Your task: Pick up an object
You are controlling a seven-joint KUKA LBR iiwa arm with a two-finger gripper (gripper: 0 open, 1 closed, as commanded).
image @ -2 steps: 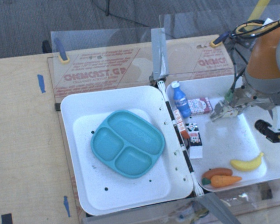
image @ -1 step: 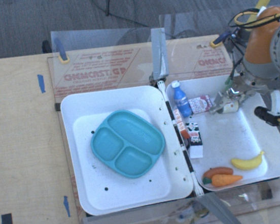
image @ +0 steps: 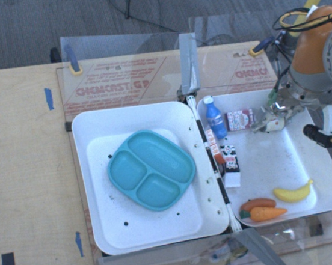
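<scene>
Two white bins on the desk: left bin (image: 92,169) holds one teal plate (image: 151,169). Right bin (image: 315,158) holds one bottle (image: 215,117), carton (image: 240,119), banana (image: 294,192), carrot (image: 266,212). Hand (image: 272,120) hovers by its far edge beside the carton, can't tell its state; probably clips the wall.

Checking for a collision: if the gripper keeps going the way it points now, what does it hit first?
The gripper sits at the right bin's far edge, pointing roughly toward the small pink carton. That carton looks first in line, the blue bottle behind it. Depth is unclear; it may meet the bin floor instead.
</scene>
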